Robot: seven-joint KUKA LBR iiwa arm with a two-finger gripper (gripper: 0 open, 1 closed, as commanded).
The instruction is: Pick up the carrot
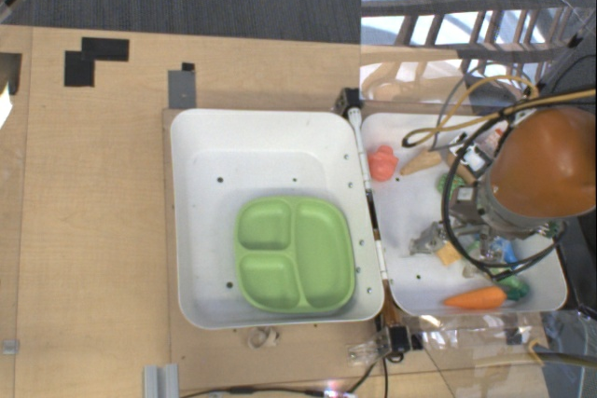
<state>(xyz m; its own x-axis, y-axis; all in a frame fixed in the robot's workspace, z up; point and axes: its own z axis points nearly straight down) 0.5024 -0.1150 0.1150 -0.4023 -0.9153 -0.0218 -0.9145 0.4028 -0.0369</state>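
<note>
The arm's orange band [546,165] loomed closest to the lens, hanging over the right bin [401,289]. Beneath it the gripper [457,242] reached down toward the bin floor near a small yellow piece [450,254]; how far it was open could not be told. The carrot [476,298] lay on its side near the bin's front wall, apart from the gripper. A green divided plate [295,253] sat in the left bin [201,163], and a pink-red object [382,163] rested by the right bin's left wall.

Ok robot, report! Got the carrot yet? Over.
End effector over right bin, no carrot in it. Carrot lying at bin's near edge. Arm hides toys beside it.
</note>
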